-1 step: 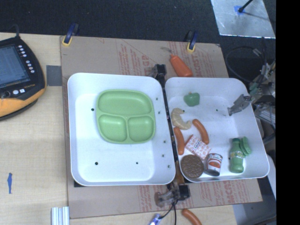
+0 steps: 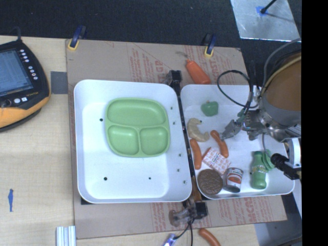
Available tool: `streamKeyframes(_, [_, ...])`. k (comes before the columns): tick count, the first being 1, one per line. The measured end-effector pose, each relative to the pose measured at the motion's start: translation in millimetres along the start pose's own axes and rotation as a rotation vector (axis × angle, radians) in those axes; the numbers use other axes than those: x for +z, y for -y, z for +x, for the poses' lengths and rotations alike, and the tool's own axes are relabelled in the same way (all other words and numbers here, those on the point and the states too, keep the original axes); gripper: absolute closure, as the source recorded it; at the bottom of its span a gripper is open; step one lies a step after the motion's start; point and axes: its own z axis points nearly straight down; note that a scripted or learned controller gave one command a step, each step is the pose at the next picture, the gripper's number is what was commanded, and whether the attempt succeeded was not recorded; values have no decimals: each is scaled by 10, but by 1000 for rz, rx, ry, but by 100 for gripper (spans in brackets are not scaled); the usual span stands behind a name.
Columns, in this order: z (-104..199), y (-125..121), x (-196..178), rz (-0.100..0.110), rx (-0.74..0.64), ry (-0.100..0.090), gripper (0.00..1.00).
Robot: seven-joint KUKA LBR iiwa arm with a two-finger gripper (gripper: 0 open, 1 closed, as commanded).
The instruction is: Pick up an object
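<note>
Gripper [image 2: 231, 129] poised in right bin [image 2: 287, 190], fingers seemingly spread and pinching nothing, just right of the nearest sausage [image 2: 220, 143]; best dropped straight over that sausage, clear of the pale dough-like piece [image 2: 197, 129] left of it, closing across the narrow width.

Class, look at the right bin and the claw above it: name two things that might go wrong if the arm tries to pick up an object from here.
1. Crowding: the sausage, the second sausage, the red-and-white packet and the pale piece lie close together, so the claw may nudge or catch two.
2. The black cable loops over the right bin near the green pepper and might snag.
</note>
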Motion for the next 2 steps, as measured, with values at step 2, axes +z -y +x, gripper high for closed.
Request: streamKeyframes(2, [169,-150,728,3,1,-1,0])
